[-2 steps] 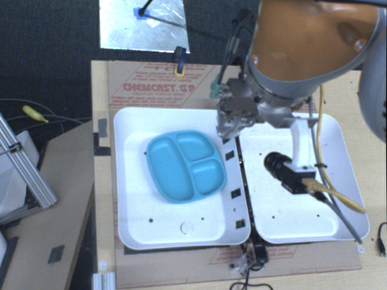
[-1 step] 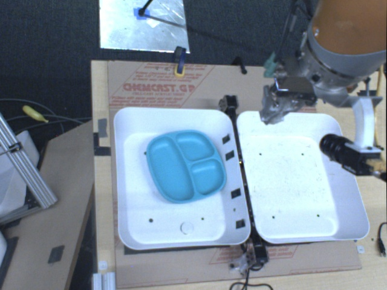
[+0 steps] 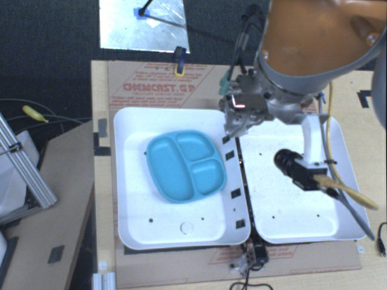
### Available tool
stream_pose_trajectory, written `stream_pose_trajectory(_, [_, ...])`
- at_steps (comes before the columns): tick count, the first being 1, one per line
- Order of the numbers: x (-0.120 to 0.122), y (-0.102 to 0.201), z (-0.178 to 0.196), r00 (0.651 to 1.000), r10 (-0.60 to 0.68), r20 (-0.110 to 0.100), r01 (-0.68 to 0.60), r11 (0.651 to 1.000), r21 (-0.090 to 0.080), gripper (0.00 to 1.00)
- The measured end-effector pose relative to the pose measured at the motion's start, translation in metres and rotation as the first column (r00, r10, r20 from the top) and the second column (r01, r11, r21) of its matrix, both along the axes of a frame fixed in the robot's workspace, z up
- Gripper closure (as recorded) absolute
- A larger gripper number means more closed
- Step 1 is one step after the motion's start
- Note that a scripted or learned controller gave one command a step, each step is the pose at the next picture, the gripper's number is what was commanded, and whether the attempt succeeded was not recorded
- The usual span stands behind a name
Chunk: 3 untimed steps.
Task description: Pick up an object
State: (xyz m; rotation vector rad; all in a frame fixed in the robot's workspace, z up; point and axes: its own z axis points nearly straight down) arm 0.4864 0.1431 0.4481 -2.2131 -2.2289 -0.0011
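Cardboard, a brown sheet, pokes out at the front edge of the bench under two shallow white plastic bins. The bin on the view's left holds the one loose thing: a sky-blue plastic plate with rounded corners and three compartments. It lies flat, right side up, around the bin's middle and a little toward the far wall, clear of every wall. The bin on the view's right sits edge to edge with it, and small black tabs line the seam between them. Farther back, over the far end of that seam, hangs the two-finger gripper, near the plate's far corner but apart from it. Whether it is released or clenched cannot be told from here; nothing shows in its grasp. Above it bulks the grey and orange arm. Beyond the bins the cardboard bears red print, and a shiny metal sheet lies on the dark floor.
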Motion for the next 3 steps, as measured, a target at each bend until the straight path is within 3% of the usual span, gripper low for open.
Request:
stream_pose_trajectory(1, [0.001,-0.065,0.020,1.000,-0.013,0.005,0.013,1.000,-0.001,1.00])
stream_pose_trajectory(2, [0.000,-0.060,-0.026,1.000,-0.007,0.000,0.007,1.000,-0.001,1.00])
stream_pose_trajectory(3, [0.000,0.040,0.008,1.000,0.006,0.006,-0.006,1.000,0.004,1.00])
